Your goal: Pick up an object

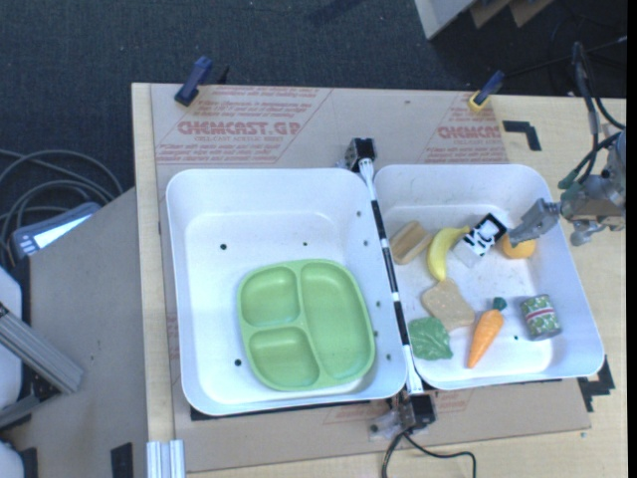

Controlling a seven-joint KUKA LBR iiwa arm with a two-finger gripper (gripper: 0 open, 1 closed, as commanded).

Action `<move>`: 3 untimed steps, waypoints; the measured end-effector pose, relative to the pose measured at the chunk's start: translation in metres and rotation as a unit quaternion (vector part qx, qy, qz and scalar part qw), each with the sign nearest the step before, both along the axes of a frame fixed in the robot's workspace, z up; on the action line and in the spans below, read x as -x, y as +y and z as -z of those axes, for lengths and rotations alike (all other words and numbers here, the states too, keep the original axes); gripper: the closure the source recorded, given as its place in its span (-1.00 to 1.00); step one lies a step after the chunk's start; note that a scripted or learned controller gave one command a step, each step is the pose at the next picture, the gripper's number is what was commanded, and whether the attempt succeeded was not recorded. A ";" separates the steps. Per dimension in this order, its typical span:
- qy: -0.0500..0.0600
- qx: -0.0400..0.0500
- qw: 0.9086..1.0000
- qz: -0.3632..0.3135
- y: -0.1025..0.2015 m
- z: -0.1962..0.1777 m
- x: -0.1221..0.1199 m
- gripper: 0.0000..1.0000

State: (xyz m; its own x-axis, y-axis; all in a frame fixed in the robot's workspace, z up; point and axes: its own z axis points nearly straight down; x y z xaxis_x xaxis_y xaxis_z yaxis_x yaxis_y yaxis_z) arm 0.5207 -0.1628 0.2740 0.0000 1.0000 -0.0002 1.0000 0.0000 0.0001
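Note:
The right bin (567,267) holds several toy foods. A yellow banana (442,251) lies near its middle, with a tan bread piece (406,241) to its left. A white and black block (480,237) sits beside an orange-yellow fruit (518,247). Lower down are a toast slice (447,305), a carrot (485,334), a green leaf (430,338) and a small green can (539,317). My gripper (533,221) reaches in from the right at the bin's upper right, just above the orange-yellow fruit and right of the block.
The left bin (199,267) holds a green divided plate (304,323). A black divider rail (383,257) runs between the bins. Clamps sit at the board's far edge, blue (192,81) and yellow (486,90). Cables hang at the right (587,98).

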 end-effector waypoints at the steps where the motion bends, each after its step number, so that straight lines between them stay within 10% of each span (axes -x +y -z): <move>1: -0.003 0.001 1.000 0.000 0.033 0.171 -0.059 -1.00; 2: 0.000 0.000 1.000 0.000 0.038 0.189 -0.100 -1.00; 3: -0.002 0.000 1.000 0.000 0.038 0.179 -0.100 1.00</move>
